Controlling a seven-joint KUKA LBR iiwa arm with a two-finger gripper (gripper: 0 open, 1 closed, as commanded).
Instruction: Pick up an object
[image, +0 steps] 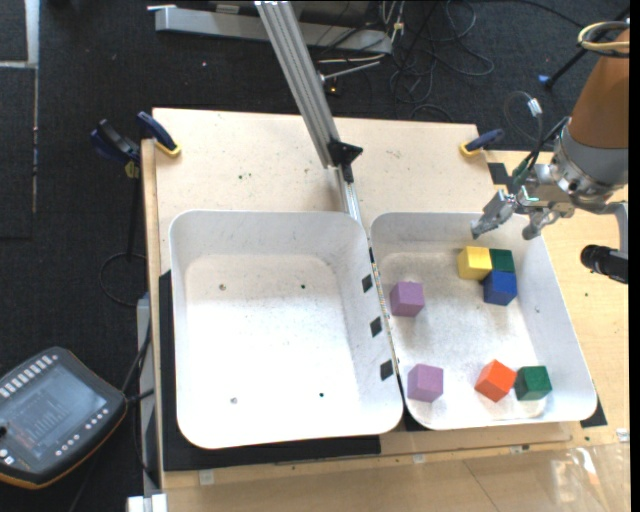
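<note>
The arm (603, 100) comes in from the right, its orange band sitting above the grey wrist (590, 165). The wrist tips down and toward the left, carrying the gripper (512, 222) low at its end. The jaws stand parted, one finger (492, 218) angled out to the left and the other (533, 224) to the right, with nothing between them. Thin cables loop off the wrist.

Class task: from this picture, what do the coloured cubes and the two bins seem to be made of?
Cubes, such as the orange cube and yellow cube: probably painted wood or foam, matte, evenly coloured faces. Right bin and left bin: likely thin moulded plastic, smooth white with rounded rims.
</note>
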